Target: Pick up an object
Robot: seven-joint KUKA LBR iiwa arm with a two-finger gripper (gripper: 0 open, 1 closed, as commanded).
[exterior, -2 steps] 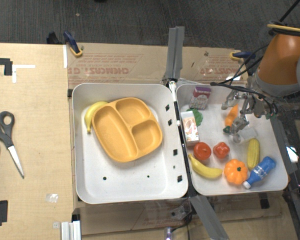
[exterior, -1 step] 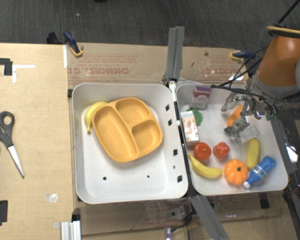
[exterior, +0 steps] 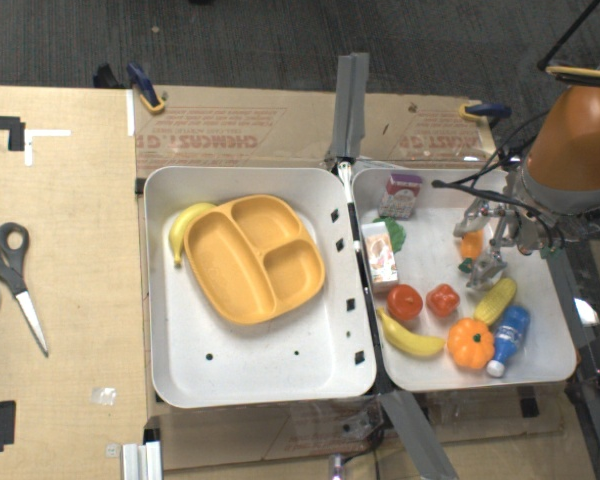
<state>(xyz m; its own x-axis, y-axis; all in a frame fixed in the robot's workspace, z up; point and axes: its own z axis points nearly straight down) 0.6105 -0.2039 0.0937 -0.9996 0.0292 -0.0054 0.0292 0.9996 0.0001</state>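
My gripper [exterior: 487, 264] hangs low over the right bin [exterior: 550, 363], near its right side, under the orange-banded wrist [exterior: 572, 140]. A small orange item [exterior: 469, 245] lies just left of it and a yellow corn cob [exterior: 495, 300] just below it. Nothing is visibly held. Around them lie a blue bottle [exterior: 508, 334], an orange pumpkin [exterior: 470, 343], a banana [exterior: 412, 335], a red tomato [exterior: 404, 302] and a small red fruit [exterior: 442, 299]. A carton [exterior: 380, 256], a green item [exterior: 394, 235] and a purple-white packet [exterior: 402, 194] sit towards the bin's back left.
The left bin [exterior: 180, 368] holds a yellow divided plate [exterior: 255, 258] with a second banana [exterior: 184, 230] tucked at its left edge. Scissors [exterior: 16, 280] lie on the wooden bench far left. A grey divider bar [exterior: 350, 108] runs between the bins at the back.
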